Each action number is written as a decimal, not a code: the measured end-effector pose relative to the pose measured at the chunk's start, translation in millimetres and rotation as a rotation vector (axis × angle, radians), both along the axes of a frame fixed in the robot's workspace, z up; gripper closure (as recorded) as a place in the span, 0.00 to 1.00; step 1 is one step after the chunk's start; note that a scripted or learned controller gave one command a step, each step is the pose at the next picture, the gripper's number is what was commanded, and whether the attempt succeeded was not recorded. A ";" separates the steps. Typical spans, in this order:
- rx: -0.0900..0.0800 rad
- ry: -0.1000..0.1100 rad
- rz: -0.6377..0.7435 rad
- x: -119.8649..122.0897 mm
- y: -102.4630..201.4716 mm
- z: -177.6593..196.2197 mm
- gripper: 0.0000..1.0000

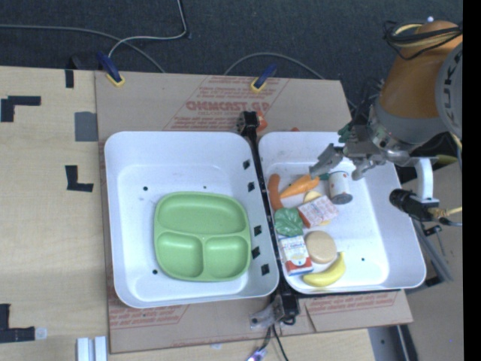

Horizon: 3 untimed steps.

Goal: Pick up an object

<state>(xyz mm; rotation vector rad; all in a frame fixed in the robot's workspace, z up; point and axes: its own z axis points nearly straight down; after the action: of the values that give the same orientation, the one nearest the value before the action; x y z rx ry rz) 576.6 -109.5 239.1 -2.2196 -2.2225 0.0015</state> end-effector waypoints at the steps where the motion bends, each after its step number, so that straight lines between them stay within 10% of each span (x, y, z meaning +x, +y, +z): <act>1: -0.006 -0.017 0.000 15.0 -1.7 -138.7 0.00; 2: -0.016 -0.035 -0.003 -5.4 9.4 -145.0 0.00; 3: -0.006 -0.006 -0.003 57.2 5.2 -152.9 0.00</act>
<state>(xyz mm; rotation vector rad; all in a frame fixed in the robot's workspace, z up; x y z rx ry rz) 633.8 -104.3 86.2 -2.2282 -2.2254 0.0019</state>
